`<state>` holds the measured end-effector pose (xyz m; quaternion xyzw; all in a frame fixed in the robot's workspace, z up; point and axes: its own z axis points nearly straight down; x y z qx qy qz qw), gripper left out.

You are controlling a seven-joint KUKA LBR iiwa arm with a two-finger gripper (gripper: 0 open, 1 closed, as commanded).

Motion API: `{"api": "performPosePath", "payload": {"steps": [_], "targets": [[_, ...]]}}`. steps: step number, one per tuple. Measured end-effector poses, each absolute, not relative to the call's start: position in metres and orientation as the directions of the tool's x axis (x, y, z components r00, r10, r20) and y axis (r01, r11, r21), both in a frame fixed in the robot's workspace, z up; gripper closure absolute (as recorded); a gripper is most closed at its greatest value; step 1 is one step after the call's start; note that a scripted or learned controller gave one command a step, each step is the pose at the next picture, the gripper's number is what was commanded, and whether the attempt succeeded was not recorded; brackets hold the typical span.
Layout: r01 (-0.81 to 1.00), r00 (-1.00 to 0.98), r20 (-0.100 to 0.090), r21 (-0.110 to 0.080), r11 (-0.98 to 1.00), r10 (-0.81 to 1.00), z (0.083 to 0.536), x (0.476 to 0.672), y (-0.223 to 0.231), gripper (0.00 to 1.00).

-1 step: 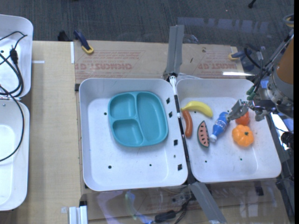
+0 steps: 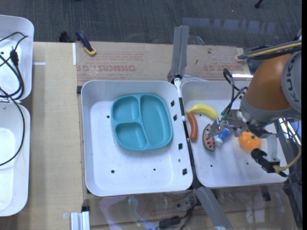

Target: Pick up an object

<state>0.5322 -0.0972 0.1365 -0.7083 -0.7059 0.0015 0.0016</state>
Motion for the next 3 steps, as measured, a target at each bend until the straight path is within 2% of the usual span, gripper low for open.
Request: {"api": "performPosePath", "payload": {"steps": [1,2,3], "targets": [[1.000,0.004,0.000,-0.005,-0.004,1.000,0.090,0.534,-0.092,0.00],[1.000,0.009,0.001,-0.006,-0.009,1.000,0.099,0.534,-0.093,1.00],[1.000,-0.001,-0.001,-0.003,0.001,1.000,0.191,0.572,-0.018,1.00]]}}
